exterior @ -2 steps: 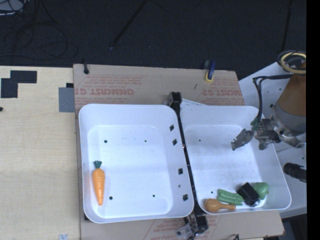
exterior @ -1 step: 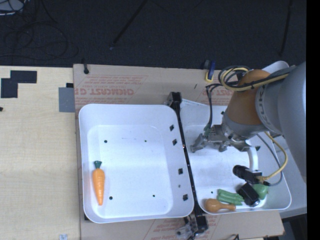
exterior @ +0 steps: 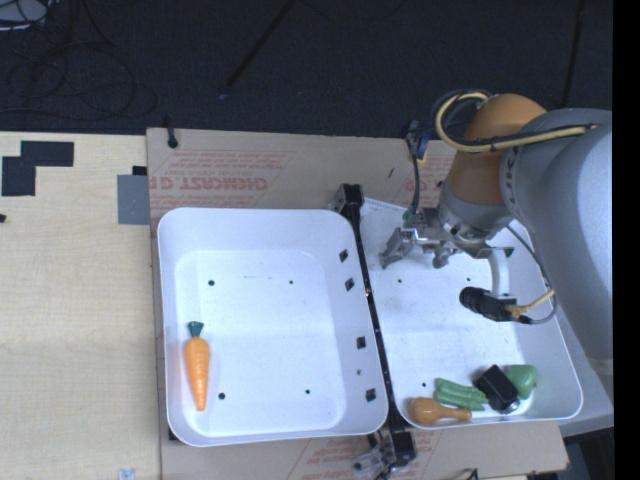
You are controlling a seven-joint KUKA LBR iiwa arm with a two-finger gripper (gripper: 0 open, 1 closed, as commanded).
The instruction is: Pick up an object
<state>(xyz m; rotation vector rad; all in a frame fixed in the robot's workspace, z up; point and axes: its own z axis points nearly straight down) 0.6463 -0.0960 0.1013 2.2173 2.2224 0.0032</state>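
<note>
In the right bin (exterior: 565, 363), the candidate objects lie clustered at the near edge: a green vegetable (exterior: 460, 394), a small black block (exterior: 496, 387) and a tan pear-shaped piece (exterior: 438, 411), touching or nearly so. All appear to be light, rigid, smooth plastic; the green vegetable is best taken across its narrow middle. The gripper (exterior: 418, 250) stands at the far end of that bin, fingers spread apart, holding nothing, well apart from the cluster.
</note>
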